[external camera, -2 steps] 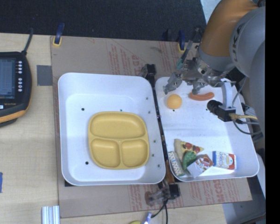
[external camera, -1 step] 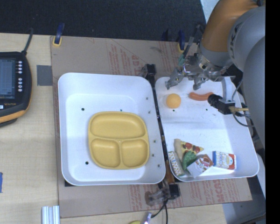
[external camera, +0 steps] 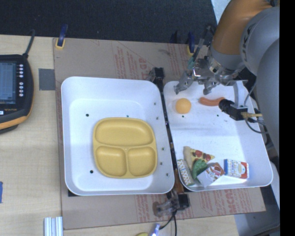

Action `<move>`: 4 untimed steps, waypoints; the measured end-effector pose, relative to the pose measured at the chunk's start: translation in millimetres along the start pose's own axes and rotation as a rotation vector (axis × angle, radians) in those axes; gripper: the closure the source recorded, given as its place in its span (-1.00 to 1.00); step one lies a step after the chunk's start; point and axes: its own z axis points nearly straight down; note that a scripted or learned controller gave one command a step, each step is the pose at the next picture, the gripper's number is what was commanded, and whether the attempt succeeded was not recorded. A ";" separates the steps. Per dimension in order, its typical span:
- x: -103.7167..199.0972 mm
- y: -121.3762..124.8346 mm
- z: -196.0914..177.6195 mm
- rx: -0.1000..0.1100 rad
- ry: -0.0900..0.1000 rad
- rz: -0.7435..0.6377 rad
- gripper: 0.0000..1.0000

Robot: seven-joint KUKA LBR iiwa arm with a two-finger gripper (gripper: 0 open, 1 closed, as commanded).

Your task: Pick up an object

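Above orange ball (external camera: 183, 105), claw (external camera: 195, 84), seemingly spread

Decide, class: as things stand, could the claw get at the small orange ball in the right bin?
Probably yes. The claw hangs spread just above the orange ball, which lies alone on the right bin, apart from the sausage.

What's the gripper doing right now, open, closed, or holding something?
Gripper: open, holding nothing; it hangs over the far end of the right bin, above the small orange ball.
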 end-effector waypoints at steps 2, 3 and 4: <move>0.0 0.0 0.0 0.000 0.000 0.000 -1.00; 0.0 0.0 0.0 0.000 0.000 0.000 -1.00; -35.2 -0.8 81.8 0.003 0.000 0.002 -1.00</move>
